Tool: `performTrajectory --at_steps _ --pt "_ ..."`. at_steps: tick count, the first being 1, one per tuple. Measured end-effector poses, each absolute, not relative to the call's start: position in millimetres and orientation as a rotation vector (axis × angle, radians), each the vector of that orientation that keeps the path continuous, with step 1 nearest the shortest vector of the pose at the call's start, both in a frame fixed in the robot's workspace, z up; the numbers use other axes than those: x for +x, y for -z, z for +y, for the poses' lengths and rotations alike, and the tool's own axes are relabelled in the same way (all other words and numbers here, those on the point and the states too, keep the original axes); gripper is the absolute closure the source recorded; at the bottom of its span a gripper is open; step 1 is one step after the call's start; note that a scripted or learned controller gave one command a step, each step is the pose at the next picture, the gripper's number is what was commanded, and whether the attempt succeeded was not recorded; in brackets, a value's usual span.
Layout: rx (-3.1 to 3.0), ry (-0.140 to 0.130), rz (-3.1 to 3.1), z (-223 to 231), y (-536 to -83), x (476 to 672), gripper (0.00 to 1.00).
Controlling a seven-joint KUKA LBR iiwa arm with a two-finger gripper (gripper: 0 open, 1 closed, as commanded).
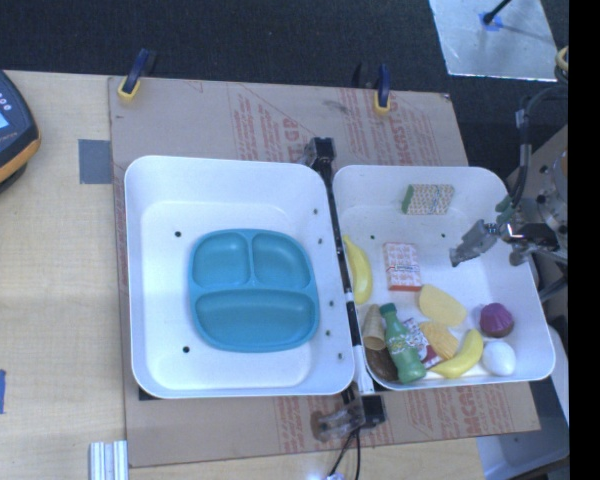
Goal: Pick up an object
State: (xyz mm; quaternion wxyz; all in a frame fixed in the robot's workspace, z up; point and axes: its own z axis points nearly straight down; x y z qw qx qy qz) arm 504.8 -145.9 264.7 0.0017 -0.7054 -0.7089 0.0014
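The right bin (380, 183) holds several items. A green bottle (402, 345) lies at its front, and one yellow banana (358, 267) rests along the left wall. A second banana (463, 355), a white egg (499, 358), a purple fruit (496, 319) and a yellow piece (441, 305) are nearby. Further back are a red-and-white packet (402, 266) and a speckled green packet (427, 199). My gripper (496, 247) hovers over the bin's right side, open, with nothing between its fingers. It is above and behind the purple fruit.
The left bin (150, 268) holds a blue divided plate (253, 290). A yellow and black handheld unit (0, 123) lies at the bench's far left. Clamps (381, 88) hold the cardboard sheet at the back.
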Motion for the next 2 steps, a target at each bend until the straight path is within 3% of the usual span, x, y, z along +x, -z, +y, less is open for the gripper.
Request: performTrajectory --at_steps 1,2 --pt "-2.205 -0.013 -2.218 -115 -157 489.5 0.00" --pt "-2.208 -0.008 -2.223 -99 -88 500.5 0.00"
